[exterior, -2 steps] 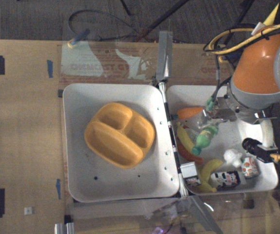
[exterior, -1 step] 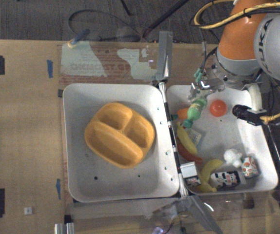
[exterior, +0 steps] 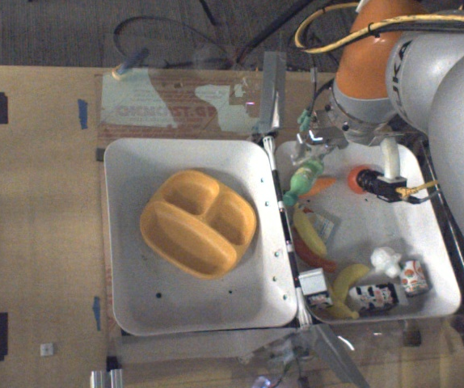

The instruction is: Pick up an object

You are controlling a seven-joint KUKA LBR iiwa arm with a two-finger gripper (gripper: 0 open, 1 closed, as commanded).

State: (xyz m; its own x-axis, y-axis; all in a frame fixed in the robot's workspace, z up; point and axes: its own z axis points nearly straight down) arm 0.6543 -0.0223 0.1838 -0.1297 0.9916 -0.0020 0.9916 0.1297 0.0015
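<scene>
From my remote station I find the right bin (exterior: 440, 259) crowded along its left wall by a green bottle (exterior: 303, 178), bananas (exterior: 310, 231) and small cartons (exterior: 375, 297), leaving bare floor only at its centre. The left bin (exterior: 127, 176) is blocked mid-floor by the yellow divided tray (exterior: 199, 223); its margins stand open.
</scene>
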